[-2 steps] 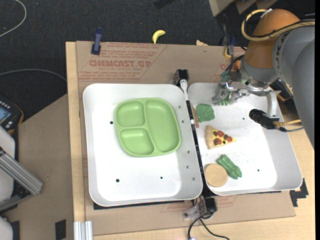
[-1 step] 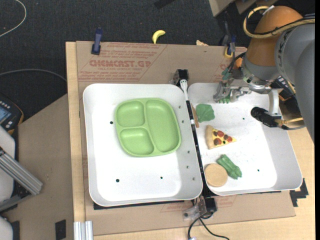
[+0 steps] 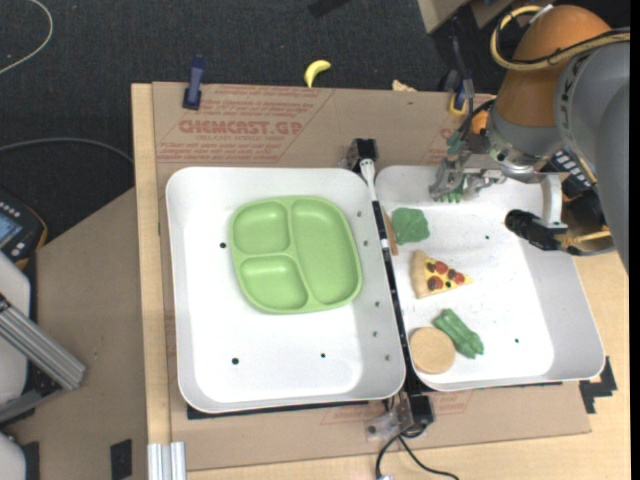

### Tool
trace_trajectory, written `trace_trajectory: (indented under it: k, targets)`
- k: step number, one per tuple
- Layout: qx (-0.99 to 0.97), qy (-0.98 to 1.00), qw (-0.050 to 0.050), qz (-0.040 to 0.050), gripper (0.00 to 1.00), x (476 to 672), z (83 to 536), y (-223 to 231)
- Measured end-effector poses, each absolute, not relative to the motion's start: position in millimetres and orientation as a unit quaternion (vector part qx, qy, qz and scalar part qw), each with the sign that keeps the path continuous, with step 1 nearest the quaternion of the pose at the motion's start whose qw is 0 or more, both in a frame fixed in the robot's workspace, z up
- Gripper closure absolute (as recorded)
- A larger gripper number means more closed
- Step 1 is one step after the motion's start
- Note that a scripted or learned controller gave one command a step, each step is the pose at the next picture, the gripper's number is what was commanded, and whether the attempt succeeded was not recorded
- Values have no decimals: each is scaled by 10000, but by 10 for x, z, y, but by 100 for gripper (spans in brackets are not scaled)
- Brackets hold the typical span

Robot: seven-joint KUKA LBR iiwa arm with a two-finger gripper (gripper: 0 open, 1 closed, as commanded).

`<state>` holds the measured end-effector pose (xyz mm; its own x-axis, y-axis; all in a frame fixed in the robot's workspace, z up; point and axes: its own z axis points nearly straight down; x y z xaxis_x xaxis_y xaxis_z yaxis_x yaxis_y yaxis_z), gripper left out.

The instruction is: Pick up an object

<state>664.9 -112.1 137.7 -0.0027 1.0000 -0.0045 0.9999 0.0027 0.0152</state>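
Smooth glossy white plastic on both bins [image 3: 200, 368], matt green plastic on the divided plate [image 3: 296, 254], rough brown cardboard [image 3: 250, 123] underneath.

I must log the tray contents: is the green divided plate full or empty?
Empty. All three compartments of the green divided plate show bare green; the toy pizza slice lies in the right bin.

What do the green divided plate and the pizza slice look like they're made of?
The green divided plate looks like matte molded plastic: uniform color, soft rounded compartment walls. The pizza slice looks like a toy, probably plastic or rubber, with flat painted-looking toppings; the exact material is unclear.
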Motion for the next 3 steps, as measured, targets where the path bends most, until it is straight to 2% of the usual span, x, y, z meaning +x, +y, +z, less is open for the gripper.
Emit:
trace_trajectory:
  k: [2,3]
  targets:
    - [7059,7082,95,56,100,6661,1583,-1123]
    - [7065,7077,-5,8,100,6328,1990,-929]
